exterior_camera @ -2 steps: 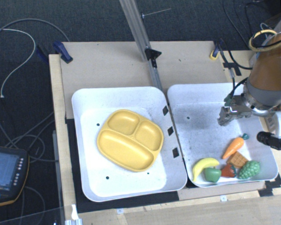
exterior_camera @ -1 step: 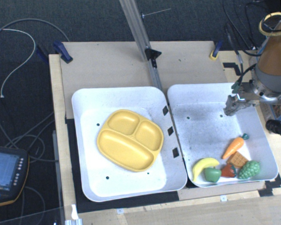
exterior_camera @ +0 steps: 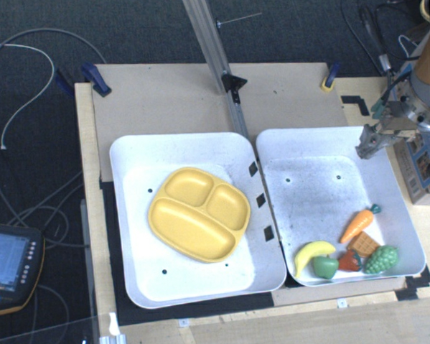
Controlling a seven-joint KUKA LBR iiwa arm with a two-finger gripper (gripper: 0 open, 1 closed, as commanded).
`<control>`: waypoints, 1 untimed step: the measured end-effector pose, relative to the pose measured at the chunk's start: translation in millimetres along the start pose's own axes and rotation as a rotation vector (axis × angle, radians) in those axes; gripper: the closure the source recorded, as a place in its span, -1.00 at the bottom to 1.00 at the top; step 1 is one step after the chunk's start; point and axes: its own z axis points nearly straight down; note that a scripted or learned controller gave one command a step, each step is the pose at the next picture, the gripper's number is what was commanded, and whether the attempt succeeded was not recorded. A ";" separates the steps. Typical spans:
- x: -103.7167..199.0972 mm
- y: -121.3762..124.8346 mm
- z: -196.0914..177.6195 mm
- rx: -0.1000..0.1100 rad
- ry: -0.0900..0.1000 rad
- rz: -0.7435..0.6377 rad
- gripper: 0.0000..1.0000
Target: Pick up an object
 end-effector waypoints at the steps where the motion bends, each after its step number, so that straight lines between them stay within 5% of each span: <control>1: 48.9 9.6 -1.8 0.005 0.003 -0.005 1.00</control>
